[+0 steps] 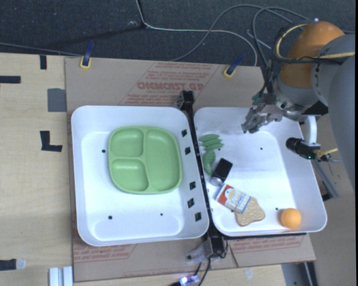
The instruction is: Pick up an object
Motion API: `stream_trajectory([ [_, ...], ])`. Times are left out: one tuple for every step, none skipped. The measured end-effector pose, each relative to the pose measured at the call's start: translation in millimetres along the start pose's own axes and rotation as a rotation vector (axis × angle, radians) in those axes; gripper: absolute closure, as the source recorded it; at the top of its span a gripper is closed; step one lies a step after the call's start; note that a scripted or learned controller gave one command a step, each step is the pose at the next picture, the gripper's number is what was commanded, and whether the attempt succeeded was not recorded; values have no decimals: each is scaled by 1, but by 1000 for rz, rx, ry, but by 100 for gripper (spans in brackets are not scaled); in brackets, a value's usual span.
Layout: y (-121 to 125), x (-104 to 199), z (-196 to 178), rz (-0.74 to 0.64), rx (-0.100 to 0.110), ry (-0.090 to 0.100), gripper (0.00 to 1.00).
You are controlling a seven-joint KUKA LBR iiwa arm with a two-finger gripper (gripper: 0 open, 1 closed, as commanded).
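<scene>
Five candidate objects being kept in right white bin point(298, 177), near half: green pea pods point(210, 142), black block point(222, 169), red-white carton point(231, 198), tan cookie point(250, 213), orange ball point(290, 218). Two-finger gripper point(251, 124) being hovered at far side, nothing being held; finger state cannot be told. Risk: cluttered items being nudged, grasp being missed.

Even, slightly soft overhead light; white bins point(83, 177) bright, faint shadows, mild blur.

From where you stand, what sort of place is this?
Probably a robot test lab: an arm's tool hangs over two white bins of toy-like items, such as an orange ball, with loose cables behind.
</scene>
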State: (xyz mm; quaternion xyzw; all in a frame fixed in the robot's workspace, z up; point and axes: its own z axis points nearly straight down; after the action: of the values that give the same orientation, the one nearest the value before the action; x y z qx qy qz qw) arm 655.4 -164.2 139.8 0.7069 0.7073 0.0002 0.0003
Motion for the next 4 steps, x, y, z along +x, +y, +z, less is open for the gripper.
stream_trajectory([
  [3, -6, -59, 0, -1, 0, 100],
  [3, -6, -66, -1, 0, 0, 100],
  [-19, 51, -66, -3, 3, 0, 100],
  [-33, 100, -66, -3, 4, 0, 100],
])
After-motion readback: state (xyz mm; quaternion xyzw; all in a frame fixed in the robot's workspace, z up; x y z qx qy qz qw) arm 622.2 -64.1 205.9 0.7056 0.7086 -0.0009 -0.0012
